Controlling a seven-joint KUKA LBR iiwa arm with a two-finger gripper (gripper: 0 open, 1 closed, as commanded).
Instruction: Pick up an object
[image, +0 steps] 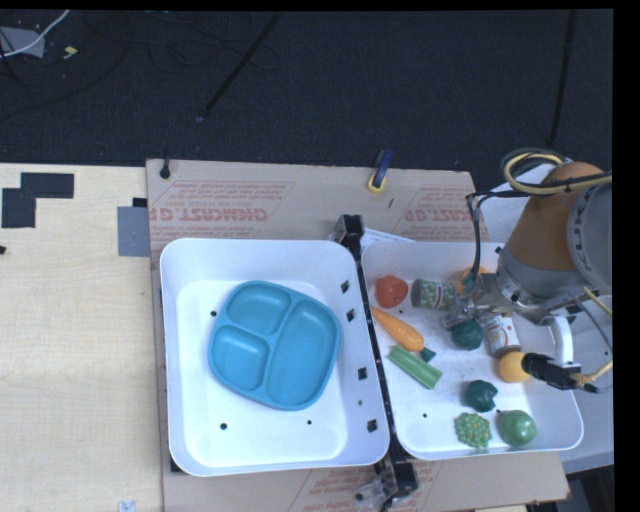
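The arm (560, 230) enters from the right and reaches down into the right bin (440, 445). The gripper (468, 318) sits low over the bin's upper middle area, directly above a teal round object (466, 336) (the exact contact cannot be made out). Whether the gripper is apart or together cannot be told, as its tip is hidden among wrist hardware and nearby items.

Contents of the right bin:
- A tomato (391, 291) lies near the upper left corner.
- A can (431, 294) lies on its side just right of the tomato.
- A carrot (398, 327) lies at a slant below the tomato, near the divider.
- A green stick (415, 367) lies below the carrot, also slanted.
- A yellow ball (512, 366) rests right of the gripper, beside a black part of the arm.
- A dark green piece (480, 395) lies lower down.
- A bumpy green item (473, 430) and a green apple (516, 428) lie side by side near the front wall.

The left bin (190, 440) holds a blue tray (273, 343) with three compartments. Both bins rest on cardboard on the counter (70, 350).
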